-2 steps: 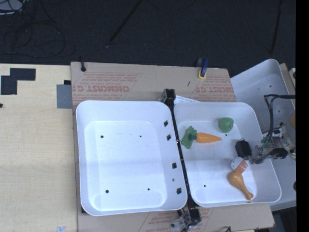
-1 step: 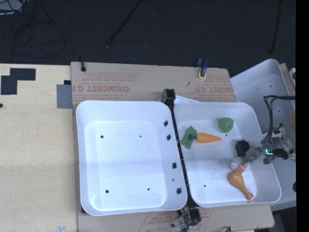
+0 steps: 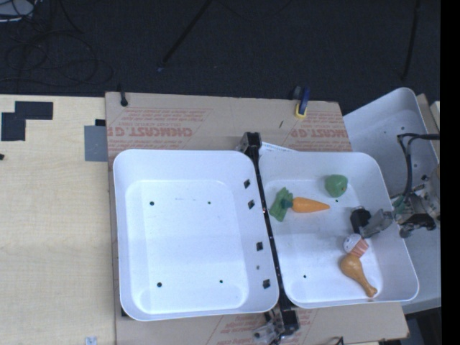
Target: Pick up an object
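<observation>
The gripper [image 3: 379, 223] sits low at the frame's right, over the right bin [image 3: 309, 254], just above a pink-and-white piece [image 3: 356, 246] and a toy drumstick [image 3: 357, 272], the likely targets. Jaws: opening cannot be told. The toy carrot [image 3: 305, 205] lies further left.

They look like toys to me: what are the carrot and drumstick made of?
The carrot is likely moulded plastic: a smooth, flat orange body with a solid green top. The drumstick is probably plastic too, with its even tan colour and rounded moulded shape. The picture is too soft to rule out rubber.
</observation>
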You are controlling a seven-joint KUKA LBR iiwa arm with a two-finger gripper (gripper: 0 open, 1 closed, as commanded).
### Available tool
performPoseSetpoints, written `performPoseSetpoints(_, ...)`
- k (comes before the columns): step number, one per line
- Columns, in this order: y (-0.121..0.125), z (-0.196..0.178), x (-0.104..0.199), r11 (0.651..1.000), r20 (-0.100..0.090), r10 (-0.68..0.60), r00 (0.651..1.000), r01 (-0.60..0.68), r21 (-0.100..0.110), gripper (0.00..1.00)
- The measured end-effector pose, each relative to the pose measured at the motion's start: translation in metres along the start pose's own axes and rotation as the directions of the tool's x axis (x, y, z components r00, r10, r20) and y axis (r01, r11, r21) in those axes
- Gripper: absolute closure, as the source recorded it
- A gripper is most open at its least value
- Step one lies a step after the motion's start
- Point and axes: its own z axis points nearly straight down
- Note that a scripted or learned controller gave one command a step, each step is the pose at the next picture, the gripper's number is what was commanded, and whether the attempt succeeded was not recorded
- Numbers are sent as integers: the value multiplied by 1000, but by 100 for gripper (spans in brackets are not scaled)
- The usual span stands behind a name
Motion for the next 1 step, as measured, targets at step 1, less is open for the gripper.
performPoseSetpoints(1,10,3,0,1000,-1,-1,1000,1,1,0)
